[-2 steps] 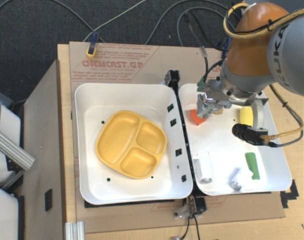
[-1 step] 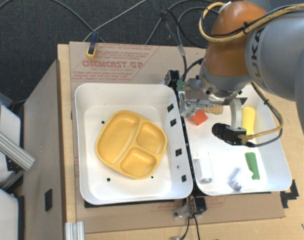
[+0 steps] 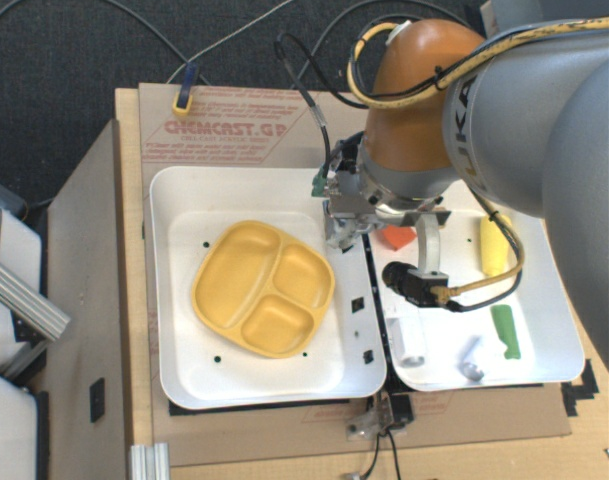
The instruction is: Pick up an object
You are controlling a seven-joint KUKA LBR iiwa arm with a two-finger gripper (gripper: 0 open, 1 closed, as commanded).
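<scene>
Nearest to us in the right bin (image 3: 556, 313) we see a small grey object (image 3: 471, 360) by the near wall, and to its left a pale cylinder-like piece (image 3: 412, 346) lying just beside the bin's left wall; we cannot tell what either one is. A little farther back and to the right lies a green stick-shaped object (image 3: 505, 330), well apart from both. In the left bin (image 3: 174, 368) a yellow divided plate (image 3: 264, 288) with three compartments lies flat in the middle of the floor, turned at an angle to the walls. Farther back in the right bin a yellow banana-shaped object (image 3: 494, 246) lies lengthwise near the right side, and an orange object (image 3: 396, 236), partly hidden by the wrist, sits close to the far left corner. The tool (image 3: 346, 233) hangs just to the left of that orange object, over the seam where the two bins meet; we cannot tell whether it is spread or pressed together, and we see nothing held in it. The grey arm (image 3: 544, 118) with its orange band reaches in from the right above the right bin. Beyond the bins a brown sheet with red lettering (image 3: 234, 118) lies on the worktop (image 3: 129, 298), with a blue and yellow clip (image 3: 185, 96) at its far left edge.
</scene>
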